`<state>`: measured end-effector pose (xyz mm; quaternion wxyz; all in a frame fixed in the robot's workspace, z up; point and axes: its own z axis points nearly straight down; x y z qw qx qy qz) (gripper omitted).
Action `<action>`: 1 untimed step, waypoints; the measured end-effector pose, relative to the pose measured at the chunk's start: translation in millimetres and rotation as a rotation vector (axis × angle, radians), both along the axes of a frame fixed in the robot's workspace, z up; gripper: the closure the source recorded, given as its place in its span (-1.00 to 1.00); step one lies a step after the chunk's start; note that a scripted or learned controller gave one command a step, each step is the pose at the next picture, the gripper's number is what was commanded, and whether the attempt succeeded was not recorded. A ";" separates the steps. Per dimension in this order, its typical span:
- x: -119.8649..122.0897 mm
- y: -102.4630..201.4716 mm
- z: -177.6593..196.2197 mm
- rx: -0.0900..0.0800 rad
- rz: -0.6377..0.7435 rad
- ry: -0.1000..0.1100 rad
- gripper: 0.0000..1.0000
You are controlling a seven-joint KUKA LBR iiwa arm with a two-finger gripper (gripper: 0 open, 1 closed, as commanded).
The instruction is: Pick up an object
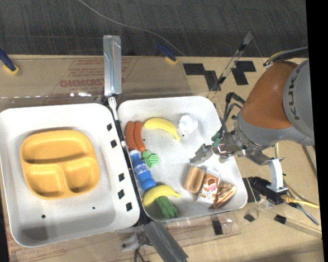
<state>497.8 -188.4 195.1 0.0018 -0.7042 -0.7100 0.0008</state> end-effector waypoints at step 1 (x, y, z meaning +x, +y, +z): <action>-15.4 18.7 -86.6 -0.001 0.028 -0.008 -1.00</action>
